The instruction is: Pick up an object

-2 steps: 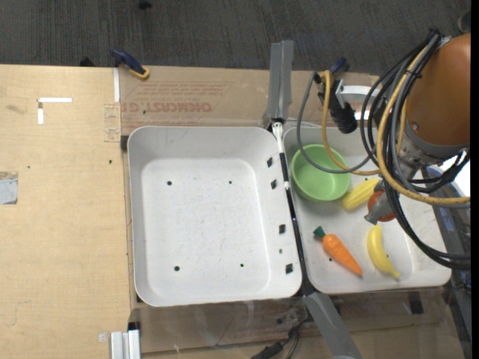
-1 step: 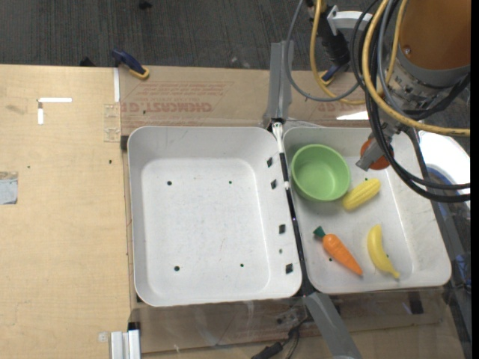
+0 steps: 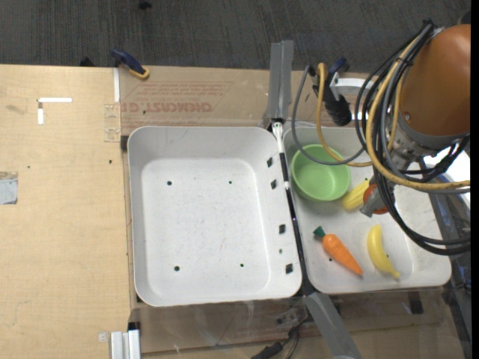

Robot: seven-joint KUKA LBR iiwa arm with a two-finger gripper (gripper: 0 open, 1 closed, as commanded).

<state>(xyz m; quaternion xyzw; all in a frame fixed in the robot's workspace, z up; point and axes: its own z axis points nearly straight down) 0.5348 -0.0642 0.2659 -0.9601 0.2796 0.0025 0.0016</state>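
Here, over the right bin (image 3: 428, 274) of two white bins on the wooden worktop (image 3: 60, 215), my arm (image 3: 443, 73) hangs low under a loop of black and yellow cables, its tip down near the bin's middle. Whether I am released or clenched cannot be told from this angle, since cables and wrist cover the working end, and nothing can be seen held. The pickable things all lie in this bin: a green bowl (image 3: 320, 174) at the far left corner, a carrot (image 3: 343, 253) near the front wall, a banana (image 3: 382, 253) just beside the carrot, and a small yellow piece (image 3: 356, 196) touching or nearly touching my tip, with a scrap of red-orange (image 3: 380, 209) next to it that is too hidden to name. The left bin (image 3: 202, 223) sits alongside, across the shared rims. By my reading the step in hand is the descent onto a target, most likely the small yellow piece, and the pick is not yet shown as made. The next move calls for a firm closure squarely on that piece, then a straight lift clear of the bowl's rim, with a check that something actually comes up with me.
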